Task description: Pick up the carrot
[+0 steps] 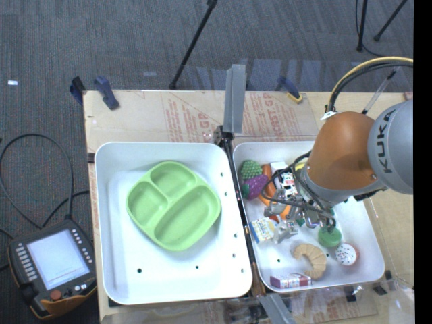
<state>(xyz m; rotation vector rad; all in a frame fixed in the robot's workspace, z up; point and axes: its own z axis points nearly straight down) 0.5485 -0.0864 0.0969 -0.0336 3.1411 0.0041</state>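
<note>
The carrot (271,196) is an orange piece lying in the left half of the right bin (368,229), beside a purple bunch of grapes (251,179). My gripper (288,212) is down among the items in that bin, right at the carrot's lower end. An orange bit shows against the gripper's metal parts. The arm's orange band and wrist cover the bin's upper middle and hide part of the carrot. Whether the carrot is gripped is not visible.
The right bin also holds a croissant (310,258), a green round item (329,236), a speckled white cupcake (345,254), a small box (290,281) and a packet (263,229). A green divided plate (174,204) lies in the left bin (108,248).
</note>
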